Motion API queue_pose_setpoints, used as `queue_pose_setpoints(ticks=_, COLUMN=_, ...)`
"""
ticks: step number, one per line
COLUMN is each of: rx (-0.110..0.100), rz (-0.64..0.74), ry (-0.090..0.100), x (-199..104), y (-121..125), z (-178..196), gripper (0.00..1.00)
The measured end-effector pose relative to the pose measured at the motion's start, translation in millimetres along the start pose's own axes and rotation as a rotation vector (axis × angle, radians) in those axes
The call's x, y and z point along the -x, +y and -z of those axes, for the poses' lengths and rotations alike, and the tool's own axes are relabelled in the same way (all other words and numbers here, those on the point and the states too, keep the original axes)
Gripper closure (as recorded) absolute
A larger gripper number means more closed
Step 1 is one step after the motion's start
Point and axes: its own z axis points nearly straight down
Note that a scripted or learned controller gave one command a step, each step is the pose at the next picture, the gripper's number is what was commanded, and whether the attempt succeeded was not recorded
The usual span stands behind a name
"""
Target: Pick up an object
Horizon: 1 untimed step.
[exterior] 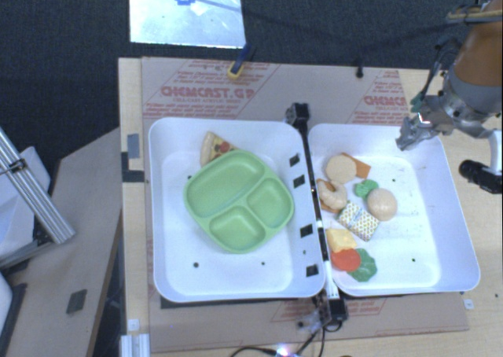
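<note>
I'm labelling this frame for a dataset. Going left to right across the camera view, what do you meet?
Green divided plate → black divider between the bins → beige round food → gripper.

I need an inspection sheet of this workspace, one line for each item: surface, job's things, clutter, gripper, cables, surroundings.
Surface: bench covered with printed cardboard, bearing the left bin and the right bin side by side.
Job's things: toy food pieces grouped in the right bin's left half; a pizza slice in the left bin, partly under the green tray.
Clutter: green tray with three compartments in the left bin.
Gripper: gripper above the right bin's far right corner, apart from the food, holding nothing visible.
Cables: black cable at the bench's near edge.
Surroundings: grey plate on dark floor beyond the bench; metal frame at left.
</note>
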Motion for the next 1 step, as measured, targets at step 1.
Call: queue_pose_setpoints(ticks=1, rx=-0.002, rz=0.001, ry=0.001, x=-51.4, y=-9.0, z=10.8, gripper=1.00)
